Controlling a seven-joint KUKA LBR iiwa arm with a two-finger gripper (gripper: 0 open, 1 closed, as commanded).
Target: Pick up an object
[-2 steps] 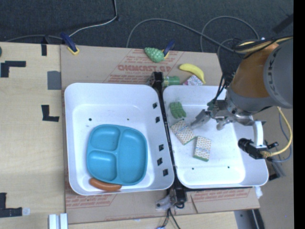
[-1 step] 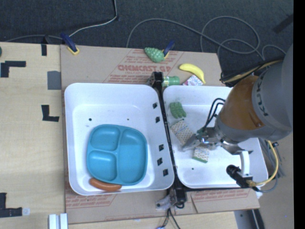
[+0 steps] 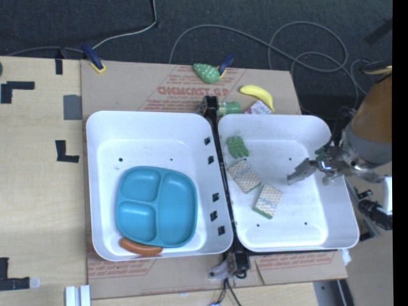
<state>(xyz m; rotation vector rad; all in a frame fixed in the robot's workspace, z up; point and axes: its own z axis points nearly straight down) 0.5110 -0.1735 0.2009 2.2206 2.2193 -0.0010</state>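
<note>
Reaching in from the right, the pincer [image 3: 303,172] is seen low over the right-hand bin [image 3: 319,238], near its right wall. One grey finger is visible pointing left and down; whether the fingers are spread or closed cannot be told. Nothing is seen between them, so no object can be counted as held.

Items nearest the pincer, all lying loose on the floor of the right-hand bin:
- a patterned sponge pad [image 3: 268,200], just left of and below the pincer, apart from it;
- a second patterned pad [image 3: 245,175], further left, tilted;
- a green knobbly toy [image 3: 238,146], toward the bin's upper left corner.

In the left-hand bin [image 3: 102,139]: a blue divided plate [image 3: 157,204], with an orange sausage-shaped toy [image 3: 140,247] at its lower edge.

On the cardboard-covered tabletop [image 3: 127,88] behind the bins: a yellow banana [image 3: 257,95] and a green leafy toy [image 3: 206,72].

Progress, as judged: the approach is made; the grasp and lift are not yet done. The nearest pad is the likeliest candidate, though the target cannot be confirmed.
</note>
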